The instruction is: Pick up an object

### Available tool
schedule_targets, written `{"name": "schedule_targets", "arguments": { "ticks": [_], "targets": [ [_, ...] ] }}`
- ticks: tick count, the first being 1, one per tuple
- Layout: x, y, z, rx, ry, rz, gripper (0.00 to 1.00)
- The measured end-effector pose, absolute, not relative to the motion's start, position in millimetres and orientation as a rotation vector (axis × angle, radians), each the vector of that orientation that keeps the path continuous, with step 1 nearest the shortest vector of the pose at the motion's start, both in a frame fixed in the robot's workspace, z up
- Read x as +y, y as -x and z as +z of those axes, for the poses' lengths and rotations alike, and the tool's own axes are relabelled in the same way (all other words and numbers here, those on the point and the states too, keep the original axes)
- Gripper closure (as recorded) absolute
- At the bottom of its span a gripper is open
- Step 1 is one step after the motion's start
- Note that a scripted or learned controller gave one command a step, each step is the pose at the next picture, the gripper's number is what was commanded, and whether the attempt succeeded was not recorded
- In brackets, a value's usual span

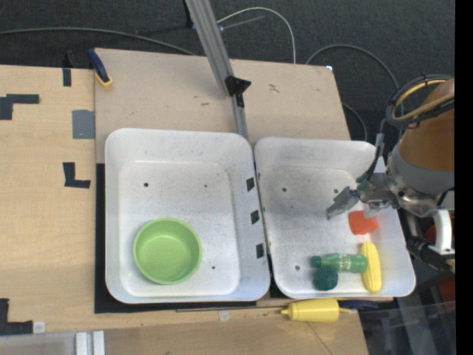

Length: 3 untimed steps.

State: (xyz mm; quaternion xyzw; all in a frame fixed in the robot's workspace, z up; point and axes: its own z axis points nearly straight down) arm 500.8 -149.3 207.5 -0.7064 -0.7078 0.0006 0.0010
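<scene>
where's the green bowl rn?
The green bowl sits in the left bin, in its near-left corner, far from the gripper over the right bin.

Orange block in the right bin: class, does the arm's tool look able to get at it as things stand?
Probably yes: the small orange block lies apart from the other items, just below the tool, with nothing on top of it.

A robotics lab, plywood desk [44, 198] marked with dark tape pieces, two shallow white bins [177, 143] side by side, loose cables [259, 13] on dark carpet floor [369, 13], slanted metal pole [211, 32], grey robot arm [425, 150] with orange band
</scene>
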Motion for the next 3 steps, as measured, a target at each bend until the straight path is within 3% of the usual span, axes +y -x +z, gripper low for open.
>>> {"name": "schedule_targets", "arguments": {
  "ticks": [1,2,3],
  "targets": [
    [-149,-500.8,208,-2.222,2.218,0.002,0.0],
    [-156,-491.6,156,-2.217,2.217,0.007,0.0],
    [-158,-494.4,93,-2.217,2.216,0.007,0.0]
  ]
}}
